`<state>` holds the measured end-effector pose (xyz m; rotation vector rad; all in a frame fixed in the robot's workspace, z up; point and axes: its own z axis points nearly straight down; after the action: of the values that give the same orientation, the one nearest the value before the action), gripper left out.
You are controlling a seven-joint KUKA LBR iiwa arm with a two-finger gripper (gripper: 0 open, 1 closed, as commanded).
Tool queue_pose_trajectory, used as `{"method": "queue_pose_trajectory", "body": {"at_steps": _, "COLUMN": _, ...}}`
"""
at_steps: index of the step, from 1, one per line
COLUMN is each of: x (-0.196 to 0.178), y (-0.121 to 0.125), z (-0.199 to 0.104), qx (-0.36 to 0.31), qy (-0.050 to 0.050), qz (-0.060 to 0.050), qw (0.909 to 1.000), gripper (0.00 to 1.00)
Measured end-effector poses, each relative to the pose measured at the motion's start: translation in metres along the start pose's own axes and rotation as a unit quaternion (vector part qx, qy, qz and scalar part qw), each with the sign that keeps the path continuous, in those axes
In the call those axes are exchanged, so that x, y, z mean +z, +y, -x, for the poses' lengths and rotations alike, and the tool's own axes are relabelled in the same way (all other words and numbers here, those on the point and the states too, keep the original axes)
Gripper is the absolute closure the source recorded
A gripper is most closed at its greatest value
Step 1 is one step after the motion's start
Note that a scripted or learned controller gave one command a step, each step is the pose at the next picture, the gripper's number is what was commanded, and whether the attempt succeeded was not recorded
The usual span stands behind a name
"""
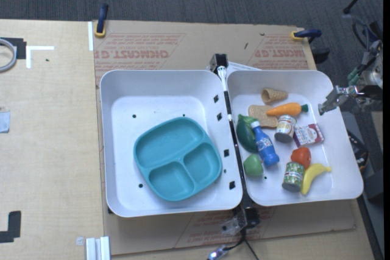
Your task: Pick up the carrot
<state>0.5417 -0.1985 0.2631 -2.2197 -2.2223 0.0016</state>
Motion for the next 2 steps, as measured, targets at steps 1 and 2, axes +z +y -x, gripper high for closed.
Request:
{"method": "queue_pose_trajectory", "body": {"at_steps": 1, "x": -0.028, "y": 0.074, "z": 0.024, "qx": -0.001, "qy": 0.000, "qz": 0.001, "qw": 1.0000, "gripper": 0.00}}
{"method": "queue_pose_trajectory", "body": {"at_steps": 2, "x": 0.096, "y": 0.103, "z": -0.019, "qx": -0.001, "qy": 0.000, "qz": 0.000, "qw": 1.0000, "gripper": 0.00}}
